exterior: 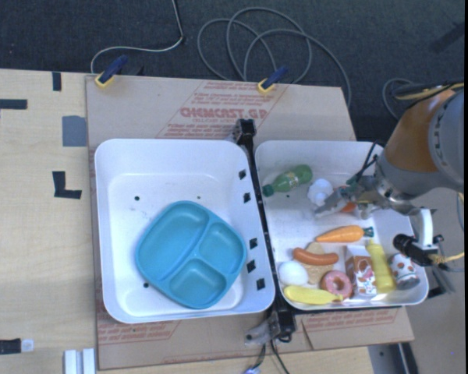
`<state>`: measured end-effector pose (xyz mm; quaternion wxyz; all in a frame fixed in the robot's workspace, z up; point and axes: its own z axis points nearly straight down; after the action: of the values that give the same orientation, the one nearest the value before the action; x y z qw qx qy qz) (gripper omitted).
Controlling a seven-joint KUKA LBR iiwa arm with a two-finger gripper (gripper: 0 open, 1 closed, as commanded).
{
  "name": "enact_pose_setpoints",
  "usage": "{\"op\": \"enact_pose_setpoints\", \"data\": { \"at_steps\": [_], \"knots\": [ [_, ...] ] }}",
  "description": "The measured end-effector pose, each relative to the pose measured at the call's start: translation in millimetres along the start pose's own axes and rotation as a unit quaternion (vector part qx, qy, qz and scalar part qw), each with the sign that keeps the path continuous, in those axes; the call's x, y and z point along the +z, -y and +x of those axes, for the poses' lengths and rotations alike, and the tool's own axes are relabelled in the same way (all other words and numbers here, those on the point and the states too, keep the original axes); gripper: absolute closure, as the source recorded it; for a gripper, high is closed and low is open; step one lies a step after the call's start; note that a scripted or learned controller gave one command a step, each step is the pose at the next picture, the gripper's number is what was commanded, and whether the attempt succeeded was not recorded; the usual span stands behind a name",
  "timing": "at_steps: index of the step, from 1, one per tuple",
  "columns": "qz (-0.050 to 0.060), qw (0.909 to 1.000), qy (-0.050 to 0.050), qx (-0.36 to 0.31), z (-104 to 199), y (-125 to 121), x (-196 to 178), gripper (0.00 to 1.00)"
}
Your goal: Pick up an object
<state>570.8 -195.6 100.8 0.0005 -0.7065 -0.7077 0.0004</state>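
Gripper (pixel 333 202) low in the right bin (pixel 296 150), can't tell its finger state. Carrot (pixel 343 234) just at its 5 o'clock, long axis 3–9. Green bottle (pixel 288 180) at its 10 o'clock. Hotdog (pixel 316 256), donut (pixel 337 284), banana (pixel 308 294), egg (pixel 292 272) crowd the 6 o'clock edge. Left bin (pixel 109 162) holds a blue tray (pixel 190 253).

Taking the divider (pixel 253 209) as landmark: tray (pixel 191 252) is lying in bin (pixel 113 209) left of it; right of it, bottle (pixel 288 179) is sitting farthest back, carrot (pixel 343 234) mid-bin, sausage (pixel 315 256), egg (pixel 292 273), banana (pixel 312 294), donut (pixel 337 284) nearest front.
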Motion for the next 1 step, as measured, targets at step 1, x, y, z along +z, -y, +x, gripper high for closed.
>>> {"op": "enact_pose_setpoints", "data": {
  "at_steps": [1],
  "knots": [
    [-0.001, 1.0000, 0.000, 0.000, -28.1, -45.7, 15.7, 0.00]
  ]
}}
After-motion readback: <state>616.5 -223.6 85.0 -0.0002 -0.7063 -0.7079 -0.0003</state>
